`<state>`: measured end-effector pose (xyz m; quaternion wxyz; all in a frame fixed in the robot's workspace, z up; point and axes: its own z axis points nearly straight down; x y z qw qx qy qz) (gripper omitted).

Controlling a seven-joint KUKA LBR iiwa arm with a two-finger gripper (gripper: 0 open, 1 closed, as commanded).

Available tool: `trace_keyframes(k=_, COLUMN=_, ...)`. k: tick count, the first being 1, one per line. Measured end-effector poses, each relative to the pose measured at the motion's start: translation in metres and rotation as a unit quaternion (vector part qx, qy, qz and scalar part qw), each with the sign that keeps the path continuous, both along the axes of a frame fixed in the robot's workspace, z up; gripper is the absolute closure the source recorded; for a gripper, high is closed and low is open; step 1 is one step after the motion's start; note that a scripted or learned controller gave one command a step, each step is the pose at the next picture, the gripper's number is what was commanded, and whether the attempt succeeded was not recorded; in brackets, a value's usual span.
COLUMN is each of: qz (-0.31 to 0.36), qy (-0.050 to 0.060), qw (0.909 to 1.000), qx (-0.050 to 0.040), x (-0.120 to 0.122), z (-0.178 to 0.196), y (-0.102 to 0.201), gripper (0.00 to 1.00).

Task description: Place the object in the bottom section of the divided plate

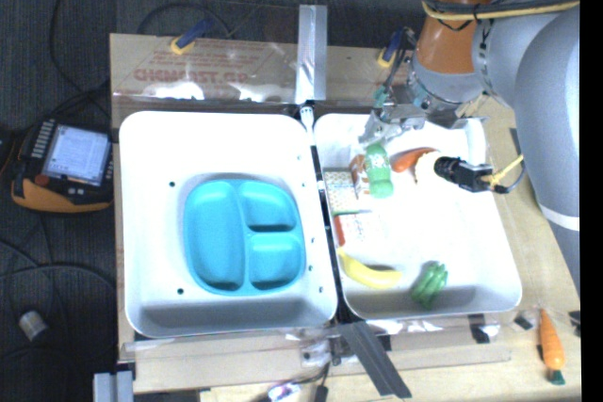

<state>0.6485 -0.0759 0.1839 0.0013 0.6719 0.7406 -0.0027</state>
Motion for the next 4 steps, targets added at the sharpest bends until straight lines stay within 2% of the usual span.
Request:
trace_keyframes(k=1, qz=0.054, qy=0.001, qw=0.9985, qx=0.0034, x=-0.062, z=-0.001, y=0.070, gripper=1.00)
trace_keyframes(k=2, qz=-0.126, qy=0.002, qw=0.9920, qx=0.0028, x=-0.098, z=-0.014, y=0.195, gripper=1.00)
trace_keyframes(k=3, qz=-0.126, qy=0.002, qw=0.9920, qx=0.0030, x=-0.098, z=-0.014, y=0.195, gripper=0.00)
trace_keyframes(k=4, qz=-0.085, qy=-0.006, qw=0.9963, qx=0.0054, x=-0.161, z=-0.093, y=0.221, gripper=0.00)
